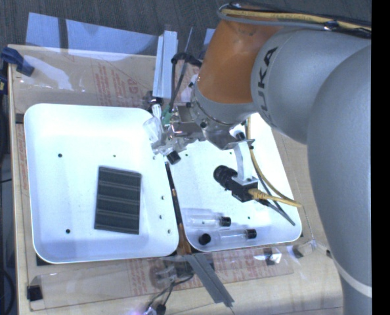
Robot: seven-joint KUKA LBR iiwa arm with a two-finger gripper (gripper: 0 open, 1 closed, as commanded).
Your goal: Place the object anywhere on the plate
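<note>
White right bin [274, 176], clear tube [224, 230] lying flat, long axis left-right

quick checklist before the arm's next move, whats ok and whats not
1. Plate located: ok. The dark ribbed plate lies flat in the left bin.
2. Plate free to receive: ok. Nothing rests on it.
3. Object located: ok, likely. Clear tubes with black caps lie at the right bin's near edge.
4. Object in gripper: cannot tell; clutter hides the tip.
5. Gripper position: not ok. It sits at the seam between the bins, not above the plate.
</note>
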